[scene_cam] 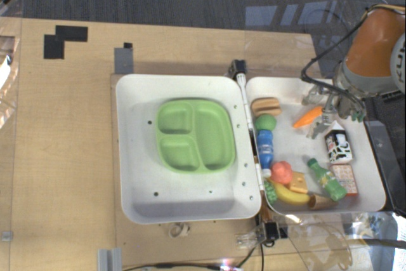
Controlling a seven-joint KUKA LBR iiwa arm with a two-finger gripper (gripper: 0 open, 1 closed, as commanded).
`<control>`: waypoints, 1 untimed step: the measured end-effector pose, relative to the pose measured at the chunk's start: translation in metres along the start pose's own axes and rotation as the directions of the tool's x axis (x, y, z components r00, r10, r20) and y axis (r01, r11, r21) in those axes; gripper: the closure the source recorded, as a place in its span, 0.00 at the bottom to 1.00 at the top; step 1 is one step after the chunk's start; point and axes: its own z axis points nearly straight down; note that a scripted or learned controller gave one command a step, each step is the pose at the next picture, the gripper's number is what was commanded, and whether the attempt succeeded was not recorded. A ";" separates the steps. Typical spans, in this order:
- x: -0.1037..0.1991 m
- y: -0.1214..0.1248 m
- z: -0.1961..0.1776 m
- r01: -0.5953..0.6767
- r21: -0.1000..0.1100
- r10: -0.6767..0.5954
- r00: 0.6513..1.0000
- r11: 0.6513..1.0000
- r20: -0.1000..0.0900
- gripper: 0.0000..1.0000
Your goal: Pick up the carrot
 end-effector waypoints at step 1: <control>-0.008 0.001 -0.022 0.006 0.004 -0.006 1.000 1.000 0.028 1.00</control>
